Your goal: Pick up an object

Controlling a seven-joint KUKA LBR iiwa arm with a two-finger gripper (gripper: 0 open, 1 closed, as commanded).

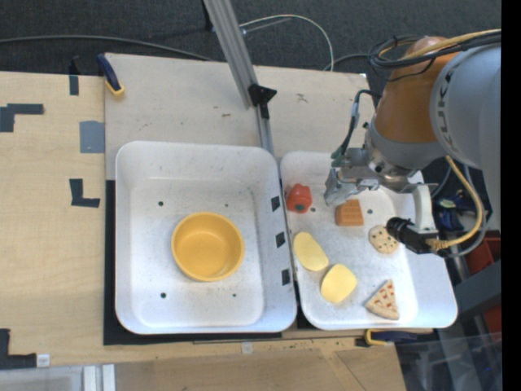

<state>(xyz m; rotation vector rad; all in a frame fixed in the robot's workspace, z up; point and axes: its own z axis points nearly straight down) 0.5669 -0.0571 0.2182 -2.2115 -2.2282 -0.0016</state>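
The right bin (431,300) holds several small toy foods. A red pepper-like piece (299,198) lies near its left wall, and a brown square block (349,213) sits just right of it. Further down are a round speckled cookie (383,239), a pale yellow oval (310,251), a yellow chunk (338,283) and a pizza slice (383,300). My gripper (346,190) hangs over the bin's upper part, just above the brown block and right of the red piece. Nothing is visibly held in it.
The left bin (138,186) contains a yellow bowl (207,245). A slanted metal pole (236,39) comes down to the divide between the bins. Black and yellow cables (440,235) loop by the arm at the right bin's right side.
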